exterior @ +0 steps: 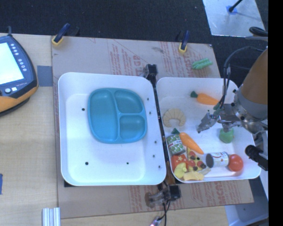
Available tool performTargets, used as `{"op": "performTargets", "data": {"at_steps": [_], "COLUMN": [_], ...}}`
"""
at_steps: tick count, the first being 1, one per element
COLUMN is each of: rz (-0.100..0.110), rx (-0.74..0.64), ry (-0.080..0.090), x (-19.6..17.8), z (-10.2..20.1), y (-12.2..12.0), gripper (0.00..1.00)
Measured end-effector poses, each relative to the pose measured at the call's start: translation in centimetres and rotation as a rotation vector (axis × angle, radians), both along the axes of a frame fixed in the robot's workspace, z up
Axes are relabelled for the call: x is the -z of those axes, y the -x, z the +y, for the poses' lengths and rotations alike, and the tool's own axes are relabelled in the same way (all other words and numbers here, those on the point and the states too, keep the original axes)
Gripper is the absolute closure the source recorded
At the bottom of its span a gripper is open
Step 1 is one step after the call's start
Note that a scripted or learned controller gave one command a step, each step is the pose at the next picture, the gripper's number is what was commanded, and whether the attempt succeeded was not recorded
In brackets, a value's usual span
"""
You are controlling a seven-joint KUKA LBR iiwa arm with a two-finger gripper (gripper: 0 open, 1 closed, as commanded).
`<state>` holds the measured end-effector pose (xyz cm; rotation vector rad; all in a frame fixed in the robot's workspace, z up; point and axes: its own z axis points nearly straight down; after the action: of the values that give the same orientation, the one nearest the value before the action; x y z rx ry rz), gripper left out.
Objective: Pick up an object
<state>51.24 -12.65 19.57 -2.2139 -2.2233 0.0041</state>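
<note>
Hovering over the right bin, my gripper has its fingers spread apart, clamped on nothing. Contents: croissant, pale tan and curved, near the left wall; two orange carrots; green pear; red tomato; small can. Left bin: blue divided plate.

- The gripper is hanging over the right bin, near a croissant and carrots.
- A blue plate is lying in the left bin.
</note>
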Motion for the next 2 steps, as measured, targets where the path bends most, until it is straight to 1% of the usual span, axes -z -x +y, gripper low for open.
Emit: {"op": "performTargets", "data": {"at_steps": [1, 2], "rz": [0.001, -0.003], "rx": [-0.001, 0.000], "ry": [0.002, 0.001], "x": [10.5, 10.3], "z": [-2.7, -7.9], "y": [-5.3, -11.2], "gripper": [0.00, 0.00]}}
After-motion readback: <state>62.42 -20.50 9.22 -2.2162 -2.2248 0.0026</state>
